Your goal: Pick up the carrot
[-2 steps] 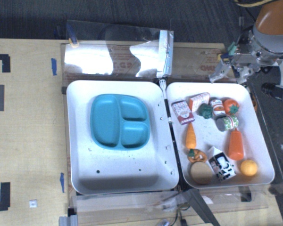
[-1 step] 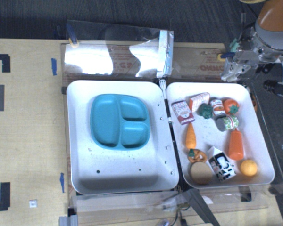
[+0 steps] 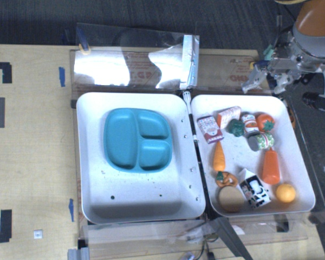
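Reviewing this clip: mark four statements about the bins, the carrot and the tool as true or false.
1. The carrot lies in the right bin. True.
2. The blue divided plate sits in the left bin. True.
3. The tool holds the carrot. False: it is beyond the right bin's far rim, apart from the carrot.
4. The orange ball lies on the blue plate. False: it is in the right bin's near right corner.
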`<state>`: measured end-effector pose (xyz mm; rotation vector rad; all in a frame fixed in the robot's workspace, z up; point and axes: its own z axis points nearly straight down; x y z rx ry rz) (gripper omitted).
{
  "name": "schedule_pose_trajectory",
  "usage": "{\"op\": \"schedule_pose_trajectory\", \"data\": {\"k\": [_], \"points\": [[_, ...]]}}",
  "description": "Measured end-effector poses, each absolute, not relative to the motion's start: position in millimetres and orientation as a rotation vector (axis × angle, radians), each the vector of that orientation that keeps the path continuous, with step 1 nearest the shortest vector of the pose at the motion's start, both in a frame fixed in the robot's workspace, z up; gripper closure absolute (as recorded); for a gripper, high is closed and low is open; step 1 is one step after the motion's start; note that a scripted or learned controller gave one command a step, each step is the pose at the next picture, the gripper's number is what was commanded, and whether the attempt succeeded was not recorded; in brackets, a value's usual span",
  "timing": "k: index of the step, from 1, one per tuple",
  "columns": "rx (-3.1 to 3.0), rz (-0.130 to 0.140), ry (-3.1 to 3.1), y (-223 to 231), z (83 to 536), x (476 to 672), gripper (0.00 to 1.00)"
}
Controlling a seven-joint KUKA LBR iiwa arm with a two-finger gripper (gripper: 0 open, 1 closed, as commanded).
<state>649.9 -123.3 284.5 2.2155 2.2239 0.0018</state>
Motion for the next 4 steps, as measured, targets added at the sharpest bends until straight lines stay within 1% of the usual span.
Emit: {"op": "schedule_pose_trajectory", "data": {"k": [1,2,3,4], "points": [[1.554,-0.003,2.737,-54,182,665.8,0.0],[1.451,-0.004,2.79,-104,126,601.4,0.0],[2.243,0.004,2.196,-74,185,587.9,0.0],[2.209,0.005,2.23,-99,88,524.3,0.0]]}}
